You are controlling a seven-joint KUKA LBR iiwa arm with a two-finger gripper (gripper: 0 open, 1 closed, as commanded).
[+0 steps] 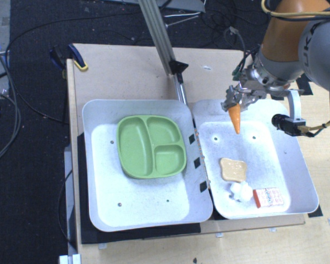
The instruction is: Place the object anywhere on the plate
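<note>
A green plate with three compartments lies in the left bin. Over the far edge of the right bin, my gripper is shut on the thick end of an orange carrot, which hangs point down above the bin floor. The carrot is well to the right of the plate, across the divide between the bins.
In the right bin lie a slice of toast, a small white lump and a red and white packet near the front. A slanted metal pole rises behind the bins. The arm's grey body fills the upper right.
</note>
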